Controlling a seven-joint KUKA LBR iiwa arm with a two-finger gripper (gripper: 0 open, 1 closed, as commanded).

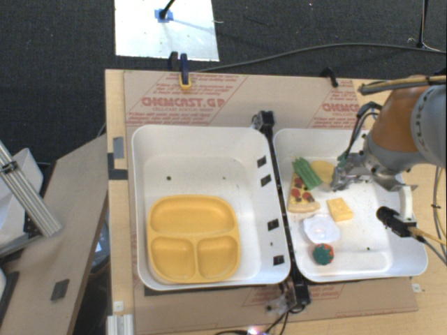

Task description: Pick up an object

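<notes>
In the right bin (pixel 401 260), gripper (pixel 340 180) state undeterminable; glossy wedge-shaped pizza slice (pixel 302 194) lay at its eight o'clock. Board (pixel 209 100) read "CHEMCAST GP".

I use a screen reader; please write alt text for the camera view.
A grey arm with an orange band lowers its gripper into the right bin, among a pizza slice toy, cheese piece and green toy. The left bin holds a yellow divided tray.
</notes>
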